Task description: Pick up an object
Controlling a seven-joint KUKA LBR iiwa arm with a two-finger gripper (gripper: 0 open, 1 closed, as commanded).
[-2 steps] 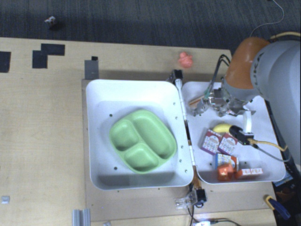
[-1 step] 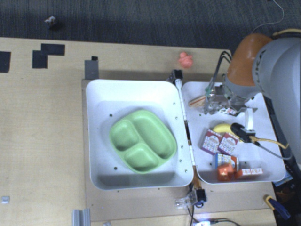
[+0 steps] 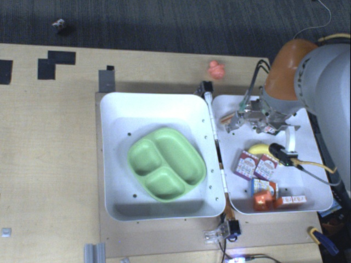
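The green divided plate (image 3: 166,163) lies alone in the left bin (image 3: 115,119); the gripper (image 3: 249,118) hovers low in the right bin's (image 3: 230,190) far end, fingers spread, holding nothing; the red cartons (image 3: 255,166) and banana (image 3: 259,148) wait untouched nearby; picking remains undone.

Two white bins (image 3: 109,163) were counted; one green divided plate (image 3: 166,162); two red-and-white cartons (image 3: 256,166); one banana (image 3: 260,148); one pink ball (image 3: 216,69) on the bench.
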